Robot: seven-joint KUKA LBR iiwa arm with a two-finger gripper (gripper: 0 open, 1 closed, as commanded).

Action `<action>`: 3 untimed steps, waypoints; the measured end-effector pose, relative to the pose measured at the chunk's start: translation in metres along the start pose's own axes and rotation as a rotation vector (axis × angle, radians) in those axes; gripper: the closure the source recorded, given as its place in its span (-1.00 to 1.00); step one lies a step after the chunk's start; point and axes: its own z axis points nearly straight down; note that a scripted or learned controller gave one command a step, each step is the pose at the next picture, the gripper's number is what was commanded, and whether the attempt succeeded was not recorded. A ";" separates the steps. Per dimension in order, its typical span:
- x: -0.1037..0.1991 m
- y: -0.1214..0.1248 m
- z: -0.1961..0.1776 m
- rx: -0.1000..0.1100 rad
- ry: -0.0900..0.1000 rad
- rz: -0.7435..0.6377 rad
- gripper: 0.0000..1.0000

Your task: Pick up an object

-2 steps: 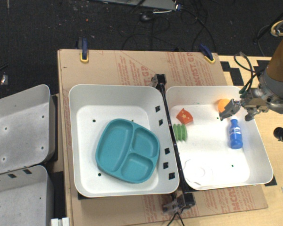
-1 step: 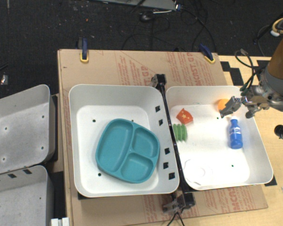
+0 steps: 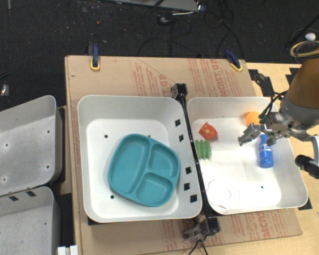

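We cannot tell how the gripper (image 3: pixel 257 135) stands; descending, it might nudge the blue bottle (image 3: pixel 265 155) at its five o'clock.

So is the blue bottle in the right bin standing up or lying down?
Lying down: the blue bottle rests lengthwise on the floor of the right white bin, below the gripper.

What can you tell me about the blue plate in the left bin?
The blue plate is a teal tray with rounded corners, and it looks like smooth plastic. Raised ridges split it into three compartments: one large on the left and two smaller on the right. All three look empty. It lies flat and right side up on the floor of the left bin, turned at a slight angle, somewhat toward the near wall. Nothing else touches it.
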 end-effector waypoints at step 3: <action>0.003 0.001 0.072 -0.007 -0.002 0.000 1.00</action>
